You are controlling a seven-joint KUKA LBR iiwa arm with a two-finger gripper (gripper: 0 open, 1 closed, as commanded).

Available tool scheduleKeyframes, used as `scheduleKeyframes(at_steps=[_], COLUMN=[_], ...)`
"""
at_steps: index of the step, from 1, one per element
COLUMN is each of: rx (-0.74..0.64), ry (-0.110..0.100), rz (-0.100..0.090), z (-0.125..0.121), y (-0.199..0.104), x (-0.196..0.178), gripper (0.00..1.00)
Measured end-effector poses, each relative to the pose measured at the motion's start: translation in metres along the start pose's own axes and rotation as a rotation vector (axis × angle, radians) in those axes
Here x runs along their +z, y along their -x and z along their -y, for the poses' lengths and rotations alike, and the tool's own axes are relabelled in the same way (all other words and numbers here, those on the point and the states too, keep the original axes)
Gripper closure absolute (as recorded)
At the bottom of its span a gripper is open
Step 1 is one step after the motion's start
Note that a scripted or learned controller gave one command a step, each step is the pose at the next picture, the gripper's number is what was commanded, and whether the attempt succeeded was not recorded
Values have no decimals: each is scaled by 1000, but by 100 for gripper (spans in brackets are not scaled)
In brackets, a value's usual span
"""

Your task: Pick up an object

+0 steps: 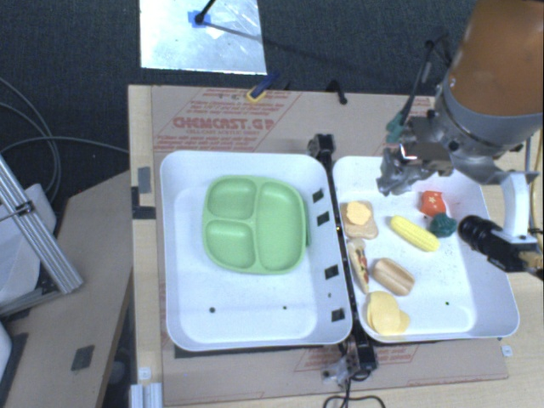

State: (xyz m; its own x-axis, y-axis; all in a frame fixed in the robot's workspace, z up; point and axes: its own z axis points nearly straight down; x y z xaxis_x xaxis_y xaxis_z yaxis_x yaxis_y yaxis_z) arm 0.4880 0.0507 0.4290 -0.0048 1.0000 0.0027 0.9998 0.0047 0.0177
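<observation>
Hovering over right bin point(489, 313): hand point(396, 179), finger state unclear, above toy food.

The one camera sits fixed above the desk point(212, 113) and looks down at a slant, far enough back to take in both white bins whole. The left bin point(183, 253) lies well to the left of the hand point(398, 177), and the right bin point(489, 304) spreads beneath and below it. The arm point(501, 49) (large, near the lens) enters from the right edge.
</observation>
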Motion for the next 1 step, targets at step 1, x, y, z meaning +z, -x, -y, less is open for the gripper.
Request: scheduleKeyframes(at_steps=[1], rx=[11], ry=[-18], rz=[5], z=[3], y=[67], x=[59], gripper=[100])
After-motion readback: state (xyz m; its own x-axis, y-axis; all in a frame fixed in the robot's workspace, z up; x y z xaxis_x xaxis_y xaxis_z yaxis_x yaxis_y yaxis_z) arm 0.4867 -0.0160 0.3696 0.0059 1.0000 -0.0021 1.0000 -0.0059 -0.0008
